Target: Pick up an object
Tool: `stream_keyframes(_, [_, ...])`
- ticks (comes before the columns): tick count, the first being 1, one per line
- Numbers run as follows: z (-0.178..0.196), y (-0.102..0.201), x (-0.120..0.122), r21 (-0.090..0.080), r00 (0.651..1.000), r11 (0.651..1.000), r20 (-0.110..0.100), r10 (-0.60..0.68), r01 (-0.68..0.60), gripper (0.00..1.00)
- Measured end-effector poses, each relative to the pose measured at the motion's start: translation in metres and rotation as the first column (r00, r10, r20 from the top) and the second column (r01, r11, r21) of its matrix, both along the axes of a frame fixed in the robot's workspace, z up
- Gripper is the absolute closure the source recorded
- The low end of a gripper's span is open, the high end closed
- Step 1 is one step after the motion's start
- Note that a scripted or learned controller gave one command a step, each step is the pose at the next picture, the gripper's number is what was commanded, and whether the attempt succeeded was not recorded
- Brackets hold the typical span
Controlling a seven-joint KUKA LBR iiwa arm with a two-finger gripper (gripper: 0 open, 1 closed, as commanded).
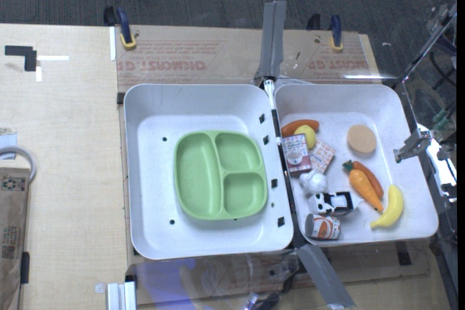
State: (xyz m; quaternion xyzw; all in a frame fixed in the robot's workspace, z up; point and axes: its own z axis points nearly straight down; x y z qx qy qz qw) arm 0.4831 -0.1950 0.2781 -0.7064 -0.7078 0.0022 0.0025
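Claw [415, 145] at the right bin's [407, 109] edge — grip perhaps empty, cannot tell.

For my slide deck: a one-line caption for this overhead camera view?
Green divided plate in the left bin; banana, carrot and other toy food in the right bin.

Take the carrot [365, 181] as your marker. Left of it your way is blocked by a tight cluster: cartons [296, 154], a white ball [316, 181], a toy cow [333, 204], a can [322, 226]. Just right lies the banana [388, 207]. Above, past the tan disc [362, 139], the right bin [341, 94] floor lies bare.
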Motion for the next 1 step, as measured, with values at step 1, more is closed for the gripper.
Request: stream_keyframes(1, [-0.1151,0.0073,0.0098,0.003,0.962,0.962,0.002,0.275,-0.275,0.00])
